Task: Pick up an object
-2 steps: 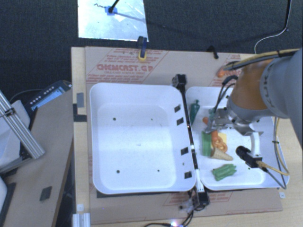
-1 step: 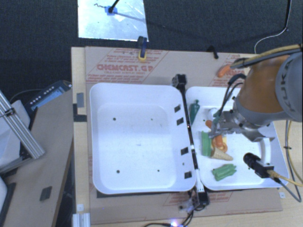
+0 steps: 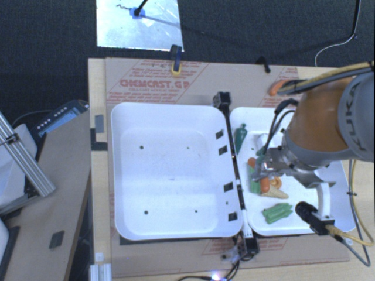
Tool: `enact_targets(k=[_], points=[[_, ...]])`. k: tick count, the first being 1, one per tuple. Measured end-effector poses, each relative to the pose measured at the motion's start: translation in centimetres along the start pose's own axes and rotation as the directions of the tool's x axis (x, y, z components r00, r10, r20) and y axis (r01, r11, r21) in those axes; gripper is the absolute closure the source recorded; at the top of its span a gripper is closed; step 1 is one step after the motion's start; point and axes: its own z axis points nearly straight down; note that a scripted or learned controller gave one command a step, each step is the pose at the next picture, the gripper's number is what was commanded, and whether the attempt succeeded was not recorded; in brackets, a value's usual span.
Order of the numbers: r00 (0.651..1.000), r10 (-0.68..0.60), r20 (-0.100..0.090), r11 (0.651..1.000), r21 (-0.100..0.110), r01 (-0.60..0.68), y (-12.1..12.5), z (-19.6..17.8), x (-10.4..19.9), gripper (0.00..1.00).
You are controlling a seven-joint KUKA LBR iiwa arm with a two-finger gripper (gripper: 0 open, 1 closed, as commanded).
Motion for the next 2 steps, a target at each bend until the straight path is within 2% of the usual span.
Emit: enact_targets(k=[1, 2], points=[[1.000, -0.003, 0.000, 1.000, -0.004, 0.003, 8.3, 2.6, 5.2, 1.00], [1.000, 0.006, 0.002, 1.000, -0.004, -0.006, 10.3, 1.8, 3.8, 1.00]])
